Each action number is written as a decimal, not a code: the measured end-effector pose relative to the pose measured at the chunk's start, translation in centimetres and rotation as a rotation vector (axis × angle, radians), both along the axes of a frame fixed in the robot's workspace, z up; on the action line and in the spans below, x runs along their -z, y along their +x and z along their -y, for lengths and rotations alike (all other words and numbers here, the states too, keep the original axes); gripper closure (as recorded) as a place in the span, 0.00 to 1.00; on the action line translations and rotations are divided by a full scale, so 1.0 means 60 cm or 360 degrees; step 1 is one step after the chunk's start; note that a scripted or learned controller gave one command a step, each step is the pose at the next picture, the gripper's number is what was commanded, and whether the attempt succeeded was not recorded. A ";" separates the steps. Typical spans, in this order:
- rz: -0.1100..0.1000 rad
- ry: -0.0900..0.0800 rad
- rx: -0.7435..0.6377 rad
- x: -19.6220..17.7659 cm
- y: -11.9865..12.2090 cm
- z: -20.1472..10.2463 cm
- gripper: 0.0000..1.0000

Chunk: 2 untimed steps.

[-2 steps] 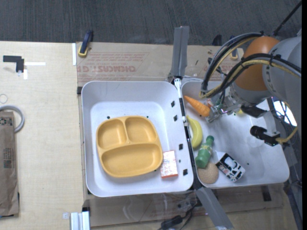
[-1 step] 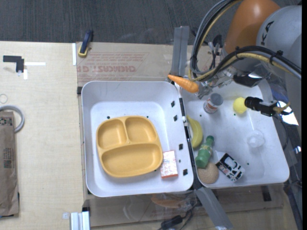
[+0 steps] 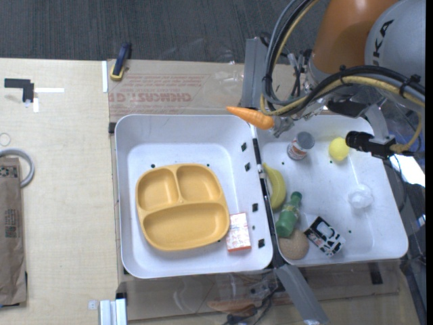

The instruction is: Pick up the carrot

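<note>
The carrot is orange and tapered, its tip pointing left. It hangs over the far rim where the two bins meet. Its thick end sits between the fingers of my gripper, which reaches in from the right under grey cables and the orange-banded wrist. The gripper is shut on that thick end, and the cables hide part of the fingers.
The left bin holds a yellow divided plate and a small red box. The right bin holds a banana, green bottle, small can, yellow ball, and a black-and-white object.
</note>
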State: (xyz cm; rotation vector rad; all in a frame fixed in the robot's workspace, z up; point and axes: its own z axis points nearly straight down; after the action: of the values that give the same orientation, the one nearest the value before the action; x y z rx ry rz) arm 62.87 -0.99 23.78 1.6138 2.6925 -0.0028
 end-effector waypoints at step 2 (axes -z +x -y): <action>-0.0002 -0.0001 0.0585 -0.181 -0.034 0.076 1.00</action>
State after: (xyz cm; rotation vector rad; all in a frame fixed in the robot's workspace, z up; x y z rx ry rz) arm 60.81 -5.52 34.66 2.0794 2.3530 -0.0052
